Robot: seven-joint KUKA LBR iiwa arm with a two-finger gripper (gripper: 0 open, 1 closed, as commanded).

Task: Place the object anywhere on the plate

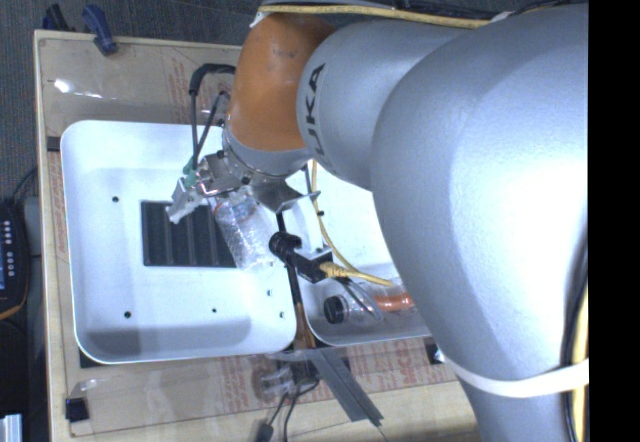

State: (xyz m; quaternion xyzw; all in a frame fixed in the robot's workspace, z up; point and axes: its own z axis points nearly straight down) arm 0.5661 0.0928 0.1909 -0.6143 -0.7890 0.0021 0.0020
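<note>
The claw (188, 198) hangs over the dark ridged rectangular plate (185, 235) in the left white bin (90, 230), apparently clenched on a clear crinkled plastic bottle (240, 228). The bottle overhangs the plate's right edge, so letting go here could roll it off.

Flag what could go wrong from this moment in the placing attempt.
1. The clear plastic bottle lies just below the gripper, and the view does not settle whether it is gripped; it may get left behind.
2. The dark ribbed rectangular plate lies beside the bottle in the left white bin; the round bottle could roll off its edge.
3. The big grey arm covers much of the right white bin, so things there are hard to check.
</note>
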